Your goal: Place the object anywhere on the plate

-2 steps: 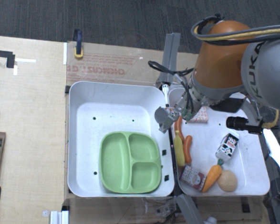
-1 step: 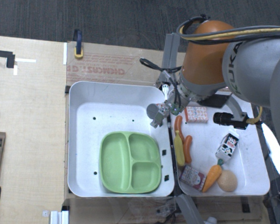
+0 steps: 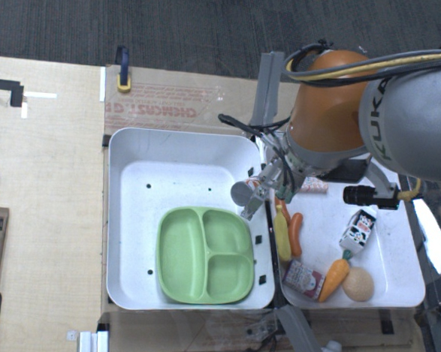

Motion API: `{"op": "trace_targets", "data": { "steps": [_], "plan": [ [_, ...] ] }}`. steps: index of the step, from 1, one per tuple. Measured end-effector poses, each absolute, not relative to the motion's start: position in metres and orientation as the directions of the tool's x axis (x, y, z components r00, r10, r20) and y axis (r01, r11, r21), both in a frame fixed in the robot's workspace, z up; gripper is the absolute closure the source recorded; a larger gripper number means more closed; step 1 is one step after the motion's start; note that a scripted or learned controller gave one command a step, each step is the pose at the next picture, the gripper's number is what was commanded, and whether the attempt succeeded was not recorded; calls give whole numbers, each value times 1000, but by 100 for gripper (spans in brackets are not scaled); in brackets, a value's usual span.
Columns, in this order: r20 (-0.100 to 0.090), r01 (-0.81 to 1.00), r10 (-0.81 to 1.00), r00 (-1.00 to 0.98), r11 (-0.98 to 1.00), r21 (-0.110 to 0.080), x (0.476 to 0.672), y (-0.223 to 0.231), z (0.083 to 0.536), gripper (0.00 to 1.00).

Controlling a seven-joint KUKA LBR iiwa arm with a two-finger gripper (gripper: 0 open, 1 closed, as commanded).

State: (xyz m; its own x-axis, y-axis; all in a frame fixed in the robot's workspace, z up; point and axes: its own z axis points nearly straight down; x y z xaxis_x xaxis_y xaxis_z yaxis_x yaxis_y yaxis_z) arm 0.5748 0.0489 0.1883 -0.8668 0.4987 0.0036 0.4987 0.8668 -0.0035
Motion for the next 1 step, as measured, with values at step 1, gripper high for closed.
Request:
{"op": "trace_targets", "data": {
  "steps": [1],
  "plan": [
    [4, 379, 379, -926, 926, -3, 534, 90, 188, 100]
  ]
}}
